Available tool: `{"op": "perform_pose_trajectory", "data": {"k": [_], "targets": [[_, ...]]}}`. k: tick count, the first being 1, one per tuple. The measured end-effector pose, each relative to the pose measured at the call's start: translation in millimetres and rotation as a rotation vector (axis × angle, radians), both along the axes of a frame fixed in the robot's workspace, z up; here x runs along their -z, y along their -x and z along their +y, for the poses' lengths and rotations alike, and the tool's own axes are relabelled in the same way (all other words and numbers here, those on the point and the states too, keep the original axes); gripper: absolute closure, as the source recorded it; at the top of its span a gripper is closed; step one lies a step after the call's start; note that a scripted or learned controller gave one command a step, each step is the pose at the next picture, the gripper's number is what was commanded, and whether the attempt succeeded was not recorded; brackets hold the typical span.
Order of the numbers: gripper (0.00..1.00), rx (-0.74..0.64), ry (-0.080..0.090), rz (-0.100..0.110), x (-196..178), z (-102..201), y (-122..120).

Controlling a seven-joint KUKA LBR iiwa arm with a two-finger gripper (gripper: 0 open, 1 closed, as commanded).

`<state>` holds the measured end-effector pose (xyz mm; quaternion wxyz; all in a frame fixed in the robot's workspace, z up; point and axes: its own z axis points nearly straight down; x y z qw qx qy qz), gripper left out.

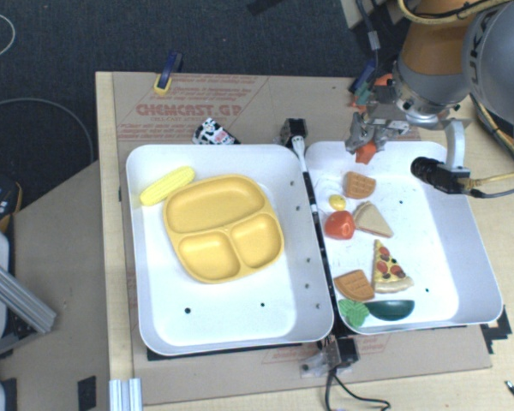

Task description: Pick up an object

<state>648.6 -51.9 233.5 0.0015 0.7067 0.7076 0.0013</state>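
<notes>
Dark-green piece [389, 309], jaws [366, 150] gripping, perhaps, orange bit [366, 153]

We see a dark carpeted floor [86, 24] under a brown cardboard-topped bench [240, 101], with a loose white cable [0, 32] curling at upper left.

At the upper right of your frame, your arm [463, 32] shows rounded grey casing and a broad orange band, with yellow cable looped above and a metal gripper [366, 139] below.
</notes>
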Motion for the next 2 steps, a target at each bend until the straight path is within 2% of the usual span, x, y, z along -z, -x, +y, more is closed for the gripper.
{"op": "perform_pose_trajectory", "data": {"k": [1, 2], "targets": [[1.0, 0.001, 0.002, 0.0, 9.4, -7.6, -12.6], [1.0, 0.002, 0.0, 0.007, 1.8, -2.9, 6.0]]}}
